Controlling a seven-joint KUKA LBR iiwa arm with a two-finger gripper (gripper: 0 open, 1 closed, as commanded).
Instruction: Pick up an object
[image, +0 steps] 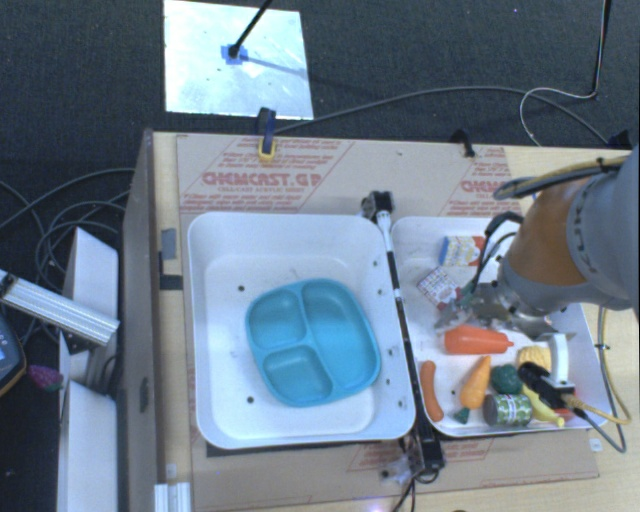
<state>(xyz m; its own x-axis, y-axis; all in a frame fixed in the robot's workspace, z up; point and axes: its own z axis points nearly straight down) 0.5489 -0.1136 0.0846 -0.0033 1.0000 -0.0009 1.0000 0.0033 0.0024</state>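
The arm's tool (478, 300) sits low in the right bin (420, 235), just above an orange toy carrot (478, 341). I cannot tell how it is set. More toy food lies at the lower right. A blue plate (313, 341) lies in the left bin (225, 250).

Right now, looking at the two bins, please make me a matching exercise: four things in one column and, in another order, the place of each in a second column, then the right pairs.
Things:
1. blue divided plate
2. orange bottle
3. green can
4. small sausage

Places:
A. lying near the right bin's left wall, towards the front
B. middle of the left bin
C. front of the right bin, beside the carrot
D. lying on its side just below the gripper

Pairs: 1-B, 2-D, 3-C, 4-A
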